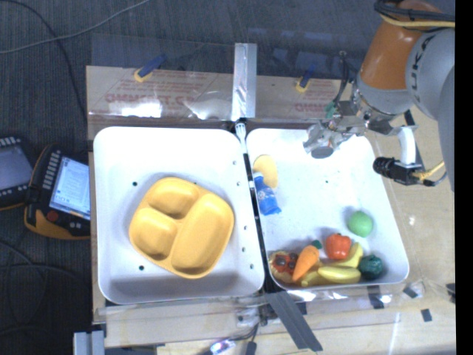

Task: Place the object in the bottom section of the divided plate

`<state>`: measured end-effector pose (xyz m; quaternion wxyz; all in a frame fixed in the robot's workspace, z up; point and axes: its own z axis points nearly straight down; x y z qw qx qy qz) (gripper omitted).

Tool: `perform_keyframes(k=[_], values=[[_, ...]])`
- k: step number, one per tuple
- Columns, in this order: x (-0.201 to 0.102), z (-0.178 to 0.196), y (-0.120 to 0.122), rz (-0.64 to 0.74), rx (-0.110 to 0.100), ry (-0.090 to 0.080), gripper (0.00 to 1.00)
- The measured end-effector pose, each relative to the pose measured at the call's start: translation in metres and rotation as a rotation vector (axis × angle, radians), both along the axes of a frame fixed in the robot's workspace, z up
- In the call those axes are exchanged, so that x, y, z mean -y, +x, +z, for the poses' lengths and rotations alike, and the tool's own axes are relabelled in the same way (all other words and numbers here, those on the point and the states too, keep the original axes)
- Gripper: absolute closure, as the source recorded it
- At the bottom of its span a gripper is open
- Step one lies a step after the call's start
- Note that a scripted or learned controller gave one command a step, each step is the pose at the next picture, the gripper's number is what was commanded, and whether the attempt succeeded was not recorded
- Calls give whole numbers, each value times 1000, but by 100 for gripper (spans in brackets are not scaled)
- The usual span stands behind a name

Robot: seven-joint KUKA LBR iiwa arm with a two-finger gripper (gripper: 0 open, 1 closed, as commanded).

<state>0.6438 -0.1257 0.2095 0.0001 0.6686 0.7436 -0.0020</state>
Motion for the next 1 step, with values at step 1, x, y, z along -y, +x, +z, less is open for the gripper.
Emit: perform_keyframes(k=[1], values=[[-58, -27, -44, 56, -1, 3, 100]])
